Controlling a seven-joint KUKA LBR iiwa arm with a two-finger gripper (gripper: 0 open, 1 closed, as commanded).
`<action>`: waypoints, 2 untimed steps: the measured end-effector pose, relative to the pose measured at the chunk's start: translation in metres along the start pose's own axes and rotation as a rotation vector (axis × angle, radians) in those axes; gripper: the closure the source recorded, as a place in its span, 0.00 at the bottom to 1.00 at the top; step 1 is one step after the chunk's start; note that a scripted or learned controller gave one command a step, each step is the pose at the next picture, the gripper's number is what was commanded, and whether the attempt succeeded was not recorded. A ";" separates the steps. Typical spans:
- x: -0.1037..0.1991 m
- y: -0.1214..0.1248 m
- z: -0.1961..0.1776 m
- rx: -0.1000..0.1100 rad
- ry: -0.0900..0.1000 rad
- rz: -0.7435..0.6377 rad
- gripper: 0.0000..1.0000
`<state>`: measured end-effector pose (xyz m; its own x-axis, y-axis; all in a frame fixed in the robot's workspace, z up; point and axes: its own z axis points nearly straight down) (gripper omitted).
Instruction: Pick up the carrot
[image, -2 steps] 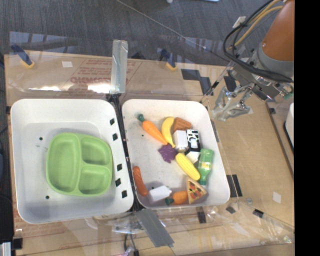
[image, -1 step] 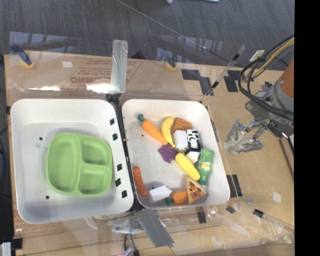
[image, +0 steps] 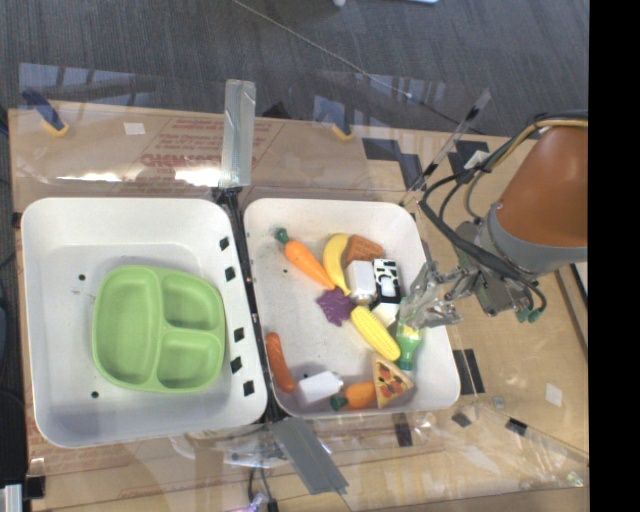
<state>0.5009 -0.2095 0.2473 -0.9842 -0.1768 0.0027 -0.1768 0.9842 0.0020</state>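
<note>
Left bin (image: 40, 300): shallow, white, on the table (image: 520, 440); holds one green divided plate (image: 157, 327) with three compartments, lying flat toward the near left.
Right bin (image: 262, 300): shallow, white, touching the left bin along a shared edge; holds a crowd of toy foods.
Carrot (image: 303, 260): orange with a green top, lying slanted in the far left part of the right bin, green end pointing far-left; apart from the claw.
Banana (image: 336, 262): yellow, just right of the carrot, curved.
Brown piece (image: 364, 248): bread-like, beside the banana on its right.
Purple piece (image: 334, 306): near the bin's middle, just below the carrot's tip.
Corn (image: 374, 331): yellow cob, slanted, right of centre.
Green bottle-like item (image: 409, 343): at the corn's right end, under the claw.
Pizza slice (image: 390, 382): near right corner.
Second orange vegetable (image: 356, 397): against the near wall, by a white block (image: 320, 386).
Sausage-like red piece (image: 279, 362): along the left wall, near side.
Claw (image: 418, 308): over the right edge of the right bin, above the green item; whether open or closed cannot be told.
Arm (image: 545, 200): grey with orange band, at the right.
</note>
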 end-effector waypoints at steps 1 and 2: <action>-0.029 -0.001 0.106 -0.002 0.003 0.197 1.00; 0.022 0.002 -0.018 0.006 -0.013 0.428 1.00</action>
<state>0.4789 -0.2113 0.2658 -0.9687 0.2479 -0.0106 0.2479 0.9688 -0.0021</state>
